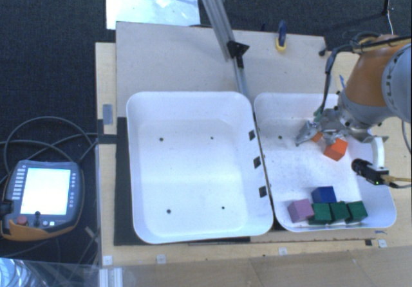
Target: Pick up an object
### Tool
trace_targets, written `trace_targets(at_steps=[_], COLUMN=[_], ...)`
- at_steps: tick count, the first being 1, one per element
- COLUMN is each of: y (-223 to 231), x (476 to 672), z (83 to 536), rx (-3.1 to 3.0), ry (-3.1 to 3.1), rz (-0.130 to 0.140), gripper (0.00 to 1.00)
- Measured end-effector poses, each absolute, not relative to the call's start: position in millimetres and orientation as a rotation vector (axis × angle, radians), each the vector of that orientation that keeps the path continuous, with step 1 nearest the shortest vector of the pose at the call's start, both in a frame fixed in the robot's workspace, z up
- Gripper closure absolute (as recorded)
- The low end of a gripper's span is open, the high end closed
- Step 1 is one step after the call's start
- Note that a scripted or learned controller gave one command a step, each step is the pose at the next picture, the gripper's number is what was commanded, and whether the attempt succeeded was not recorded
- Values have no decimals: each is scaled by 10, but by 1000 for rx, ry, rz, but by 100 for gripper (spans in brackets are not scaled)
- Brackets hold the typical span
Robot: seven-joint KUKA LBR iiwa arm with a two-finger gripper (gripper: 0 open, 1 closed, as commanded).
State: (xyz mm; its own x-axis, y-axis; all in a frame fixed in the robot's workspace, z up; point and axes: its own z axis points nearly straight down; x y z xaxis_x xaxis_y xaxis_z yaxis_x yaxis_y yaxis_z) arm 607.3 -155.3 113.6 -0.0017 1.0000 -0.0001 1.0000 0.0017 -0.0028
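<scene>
Pincer low in right bin, grip state cannot tell | orange block just beside it | pink, blue, green blocks clustered at near edge

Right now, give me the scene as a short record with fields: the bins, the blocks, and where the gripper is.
left bin: white, shallow
right bin: white, holds all the blocks
orange block: mid-bin, beside the gripper
blue block: near the front edge
pink block: front edge, left of the green ones
green blocks: row along the front edge
gripper: over the right bin, by the orange block
</scene>
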Motion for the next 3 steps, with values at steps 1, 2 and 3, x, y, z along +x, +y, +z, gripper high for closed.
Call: trace_targets(at_steps=[1, 2, 3], y=[-1551, -1604, -1606], x=[6096, 6047, 6063], z=[1277, 1758, 2147], rx=[-2219, -2223, -2221], ry=[-2229, -2228, -2230], rz=[-5, -6, -5], gripper=[100, 100, 100])
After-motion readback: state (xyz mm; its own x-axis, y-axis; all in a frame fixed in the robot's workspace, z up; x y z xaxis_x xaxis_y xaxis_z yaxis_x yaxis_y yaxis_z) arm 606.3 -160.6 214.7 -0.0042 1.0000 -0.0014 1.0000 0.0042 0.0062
